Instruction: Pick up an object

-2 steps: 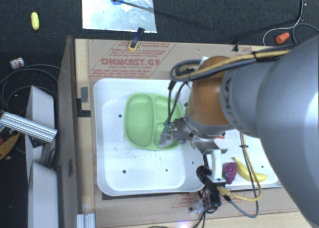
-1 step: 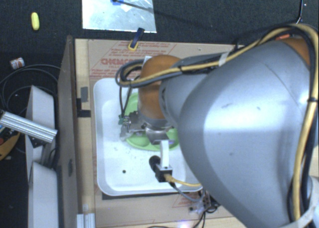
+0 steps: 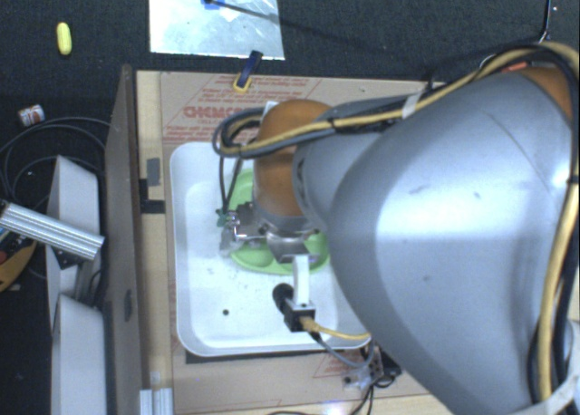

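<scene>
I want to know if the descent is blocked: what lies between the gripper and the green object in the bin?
From the camera view I cannot tell: the arm's wrist hides that stretch, sitting directly over the green object in the white bin.

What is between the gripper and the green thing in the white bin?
Nothing that I can see. The gripper is down right over the green thing in the white bin, and the arm's own wrist covers the spot where they meet, so whether they touch cannot be told.
</scene>
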Robot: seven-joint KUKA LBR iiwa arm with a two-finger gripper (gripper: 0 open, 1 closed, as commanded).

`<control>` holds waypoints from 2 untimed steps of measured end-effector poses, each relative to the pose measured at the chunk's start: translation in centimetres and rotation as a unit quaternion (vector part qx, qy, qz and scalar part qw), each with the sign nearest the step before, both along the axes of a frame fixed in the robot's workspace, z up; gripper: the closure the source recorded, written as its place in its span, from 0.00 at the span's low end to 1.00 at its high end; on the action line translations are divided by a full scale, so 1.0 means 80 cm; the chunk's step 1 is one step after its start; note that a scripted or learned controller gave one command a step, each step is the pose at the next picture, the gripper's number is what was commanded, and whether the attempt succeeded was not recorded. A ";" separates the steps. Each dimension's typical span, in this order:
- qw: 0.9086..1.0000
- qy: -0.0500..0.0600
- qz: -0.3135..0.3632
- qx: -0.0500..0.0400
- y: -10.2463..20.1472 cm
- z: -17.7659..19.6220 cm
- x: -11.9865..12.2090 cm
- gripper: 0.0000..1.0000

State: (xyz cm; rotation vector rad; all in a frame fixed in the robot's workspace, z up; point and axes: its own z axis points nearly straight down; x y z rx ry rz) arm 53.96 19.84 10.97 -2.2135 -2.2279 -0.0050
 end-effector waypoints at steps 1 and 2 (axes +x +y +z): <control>1.000 0.000 0.000 0.000 0.000 0.000 0.000 0.00; 1.000 0.000 0.000 0.000 0.000 0.000 0.000 0.00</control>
